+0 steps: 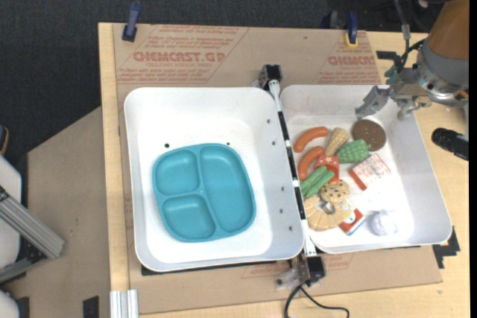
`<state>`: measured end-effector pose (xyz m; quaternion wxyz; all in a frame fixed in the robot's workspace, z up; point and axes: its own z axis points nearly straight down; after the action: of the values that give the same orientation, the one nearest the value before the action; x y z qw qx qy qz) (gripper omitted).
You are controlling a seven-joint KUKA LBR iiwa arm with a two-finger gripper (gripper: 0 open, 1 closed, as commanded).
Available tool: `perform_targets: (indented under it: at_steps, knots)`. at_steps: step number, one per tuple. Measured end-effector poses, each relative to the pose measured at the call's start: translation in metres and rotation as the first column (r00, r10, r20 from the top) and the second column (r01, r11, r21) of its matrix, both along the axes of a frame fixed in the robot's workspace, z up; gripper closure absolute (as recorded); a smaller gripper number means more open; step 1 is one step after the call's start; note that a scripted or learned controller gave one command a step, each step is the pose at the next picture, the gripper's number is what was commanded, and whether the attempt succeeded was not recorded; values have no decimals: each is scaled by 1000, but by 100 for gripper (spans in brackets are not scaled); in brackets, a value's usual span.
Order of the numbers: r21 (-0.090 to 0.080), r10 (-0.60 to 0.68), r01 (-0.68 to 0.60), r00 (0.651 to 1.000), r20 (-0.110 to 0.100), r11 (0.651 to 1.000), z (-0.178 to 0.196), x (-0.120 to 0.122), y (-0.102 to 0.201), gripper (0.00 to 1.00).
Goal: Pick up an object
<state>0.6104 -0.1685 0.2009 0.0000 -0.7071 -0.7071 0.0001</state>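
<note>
The arm [447, 48] is cut off by the right edge, so only its wrist end shows. Its claw [387, 106] is small and blurred, and how its fingers stand cannot be told. Just below the claw, the brown disc [370, 134] is too indistinct to name. Further below, toy foods overlap: the green pods [317, 179] partly cover the orange sausage [310, 158], and the cookie [335, 194] overlaps a tan piece [322, 219].

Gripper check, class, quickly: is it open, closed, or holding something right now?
Gripper: open, holding nothing, fingers spread just above the brown round piece in the right bin.
</note>
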Motion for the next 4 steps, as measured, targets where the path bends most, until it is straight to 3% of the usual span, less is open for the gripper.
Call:
perform_targets:
  at_steps: [1,2,3,4]
  knots:
    - [-3,-2,2,1000,1,1000,-121,-4,-26,0]
    - [10,3,-3,1000,-3,1000,-116,27,-49,0]
    - [-2,3,-3,1000,8,1000,-102,29,-52,100]
    - [3,4,-4,1000,6,1000,-103,29,-50,0]
